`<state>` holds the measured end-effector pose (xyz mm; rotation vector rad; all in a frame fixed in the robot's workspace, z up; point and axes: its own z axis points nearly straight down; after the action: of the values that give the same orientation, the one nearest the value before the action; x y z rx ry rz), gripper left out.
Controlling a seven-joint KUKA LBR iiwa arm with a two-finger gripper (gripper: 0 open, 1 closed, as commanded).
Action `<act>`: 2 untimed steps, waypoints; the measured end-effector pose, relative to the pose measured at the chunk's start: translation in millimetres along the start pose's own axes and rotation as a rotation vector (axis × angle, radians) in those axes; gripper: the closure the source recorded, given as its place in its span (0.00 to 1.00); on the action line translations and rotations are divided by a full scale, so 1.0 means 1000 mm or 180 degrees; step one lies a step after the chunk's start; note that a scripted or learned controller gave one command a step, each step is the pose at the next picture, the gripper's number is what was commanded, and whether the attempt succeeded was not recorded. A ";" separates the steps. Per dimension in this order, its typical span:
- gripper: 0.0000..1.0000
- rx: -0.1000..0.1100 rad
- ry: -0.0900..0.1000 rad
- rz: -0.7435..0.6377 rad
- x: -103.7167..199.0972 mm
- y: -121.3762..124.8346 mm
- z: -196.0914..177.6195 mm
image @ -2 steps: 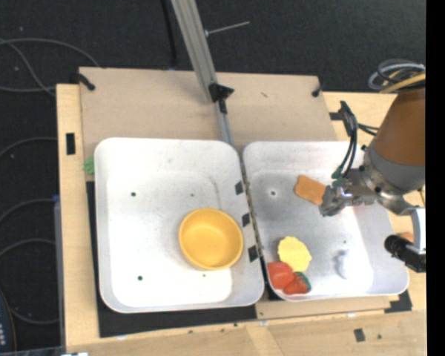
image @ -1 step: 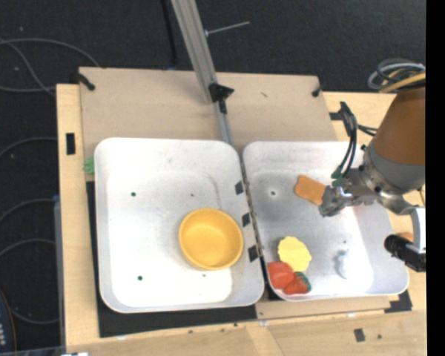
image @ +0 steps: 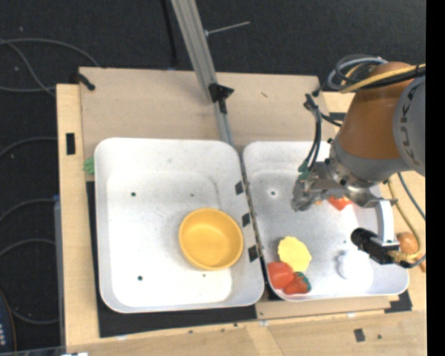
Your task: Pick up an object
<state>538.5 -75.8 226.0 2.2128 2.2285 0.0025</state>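
One arm [image: 371,124] reaches from the right over the right bin [image: 271,162]; tool [image: 305,196] grip unclear.

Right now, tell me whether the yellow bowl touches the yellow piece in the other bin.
Apart. The camera view shows the yellow bowl in the left bin and the yellow piece in the right bin, with both bin walls between them.

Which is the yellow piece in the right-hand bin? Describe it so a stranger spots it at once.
Start at the right bin of the two white ones. Look to its near edge: the yellow piece lies flat there, just above the red piece in the corner. Its pale yellow colour and lumpy outline set it apart.
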 end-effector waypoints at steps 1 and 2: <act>1.00 -0.0003 0.0004 -0.0006 0.051 0.023 -0.013; 1.00 0.0003 0.0001 -0.0001 0.099 0.036 -0.006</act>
<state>573.7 23.7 232.0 2.2132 2.2295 0.0019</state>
